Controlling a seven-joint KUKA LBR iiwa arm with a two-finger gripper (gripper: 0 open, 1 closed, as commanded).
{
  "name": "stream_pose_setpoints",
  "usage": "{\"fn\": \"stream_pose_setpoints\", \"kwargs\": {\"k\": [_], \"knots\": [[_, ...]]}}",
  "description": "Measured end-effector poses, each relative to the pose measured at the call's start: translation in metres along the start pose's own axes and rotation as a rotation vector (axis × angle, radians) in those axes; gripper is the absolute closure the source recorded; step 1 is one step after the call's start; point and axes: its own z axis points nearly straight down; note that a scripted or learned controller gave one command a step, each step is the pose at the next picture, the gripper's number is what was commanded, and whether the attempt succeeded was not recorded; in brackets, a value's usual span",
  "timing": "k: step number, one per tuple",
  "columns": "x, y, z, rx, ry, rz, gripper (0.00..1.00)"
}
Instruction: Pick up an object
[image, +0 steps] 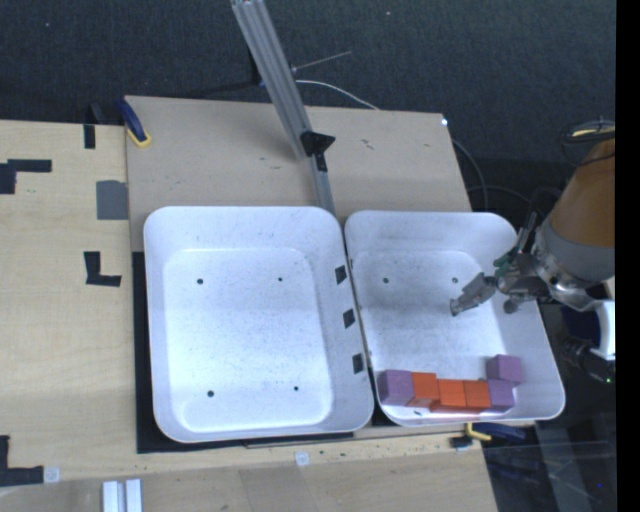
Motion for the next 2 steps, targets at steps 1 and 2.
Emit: {"fn": "stream_pose_setpoints", "kwargs": {"k": [1,2], "knots": [[-0.005,-0.020,0.016,0.003,-0.001,0.002,0.00],[0.016,-0.001,0.098,0.008,0.002,0.000,0.00]]}}
